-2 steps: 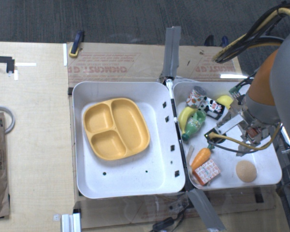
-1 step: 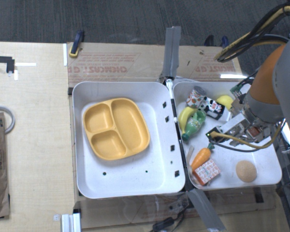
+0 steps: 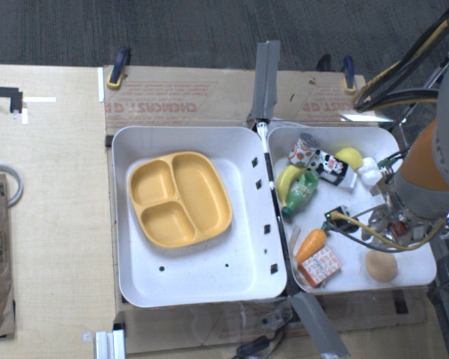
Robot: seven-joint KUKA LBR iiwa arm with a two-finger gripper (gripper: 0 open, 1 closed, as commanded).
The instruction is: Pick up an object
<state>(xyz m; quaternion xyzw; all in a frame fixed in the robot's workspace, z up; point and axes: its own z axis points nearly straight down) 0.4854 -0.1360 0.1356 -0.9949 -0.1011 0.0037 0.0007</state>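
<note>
- 2 shallow white bins sit side by side on the bench, the left bin and the right bin.
- 1 yellow plastic plate with 3 sections lies in the left bin, a little toward its left wall.
- Many small things lie in the right bin, and the orange toy carrot with a green top near the middle of it is a good marker.
- Just below the carrot, and about touching it, is a small red and white snack box.
- Up from the carrot lies a green plastic bottle, and a yellow toy banana is tucked against the bottle's left side.
- Farther up from the carrot are a spotted cup, a black and white toy, a yellow toy lemon and a small white thing.
- To the right of the carrot and a bit lower sits a round tan ball.
- The grey arm with its orange band hangs over the right side of this bin, and its gripper is to the right of the carrot, just above the tan ball.
- I cannot tell if the gripper is open or closed, because wires and the wrist hide it.
</note>
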